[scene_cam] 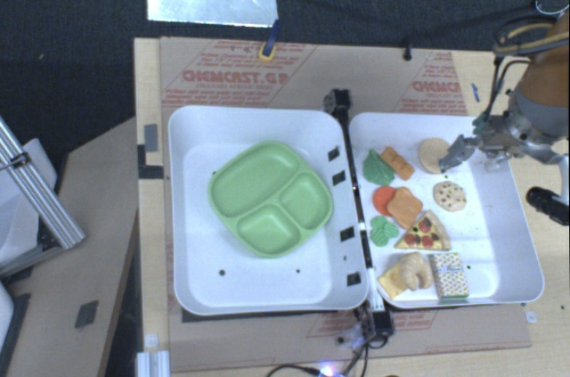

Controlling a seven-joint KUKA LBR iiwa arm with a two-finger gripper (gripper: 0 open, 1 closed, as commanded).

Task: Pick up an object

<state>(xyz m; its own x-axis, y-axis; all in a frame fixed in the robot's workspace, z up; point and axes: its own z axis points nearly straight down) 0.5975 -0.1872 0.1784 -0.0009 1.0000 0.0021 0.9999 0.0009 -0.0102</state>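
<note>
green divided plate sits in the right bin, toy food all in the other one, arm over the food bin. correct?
Not quite. The camera view shows the green divided plate in the left bin, not the right. The toy food, such as the cookie and pizza slice, lies in the right bin, and the gripper hangs over that bin.

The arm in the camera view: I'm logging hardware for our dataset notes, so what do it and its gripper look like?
The arm is grey with a wide orange band above the wrist. Dark cables loop beside it near the band. Its gripper is a grey metal piece that tapers to a narrow tip. A separate black part juts out lower down at the right edge. No markings are legible.
</note>
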